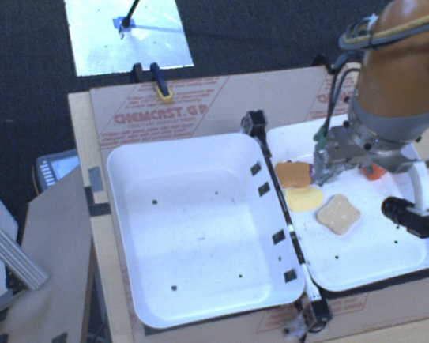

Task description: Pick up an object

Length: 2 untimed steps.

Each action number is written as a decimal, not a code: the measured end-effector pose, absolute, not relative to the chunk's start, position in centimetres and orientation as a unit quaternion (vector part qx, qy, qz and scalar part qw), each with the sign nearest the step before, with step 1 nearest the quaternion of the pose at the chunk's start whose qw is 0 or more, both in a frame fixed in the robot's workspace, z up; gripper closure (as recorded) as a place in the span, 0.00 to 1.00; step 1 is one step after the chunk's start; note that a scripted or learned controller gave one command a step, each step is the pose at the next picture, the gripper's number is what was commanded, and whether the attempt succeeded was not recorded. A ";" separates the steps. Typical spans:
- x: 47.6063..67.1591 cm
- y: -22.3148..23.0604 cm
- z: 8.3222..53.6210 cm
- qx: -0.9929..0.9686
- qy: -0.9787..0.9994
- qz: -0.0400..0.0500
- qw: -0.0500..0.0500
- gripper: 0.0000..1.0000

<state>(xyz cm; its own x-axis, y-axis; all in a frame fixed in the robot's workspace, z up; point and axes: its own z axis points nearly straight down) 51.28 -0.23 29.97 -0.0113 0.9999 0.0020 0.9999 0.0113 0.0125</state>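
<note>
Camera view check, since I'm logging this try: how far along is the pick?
Done: the arm has reached into the right bin, with the gripper low beside the orange piece. In hand: nothing visibly; whether it has closed on anything is hidden. Left: grasp and lift. The orange piece, yellow piece, tan piece and a red-orange item all lie on the bin floor.

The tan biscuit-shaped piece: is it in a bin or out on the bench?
In: the tan piece lies flat on the right bin's floor.
</note>
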 end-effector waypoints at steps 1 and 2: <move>53.3 7.1 40.5 0.703 0.711 0.006 0.004 1.00; 48.5 13.1 37.5 0.703 0.711 0.000 -0.002 1.00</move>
<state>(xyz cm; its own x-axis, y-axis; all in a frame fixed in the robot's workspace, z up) 48.46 13.14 37.49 -0.0114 0.9999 0.0026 0.9999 0.0114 -0.0018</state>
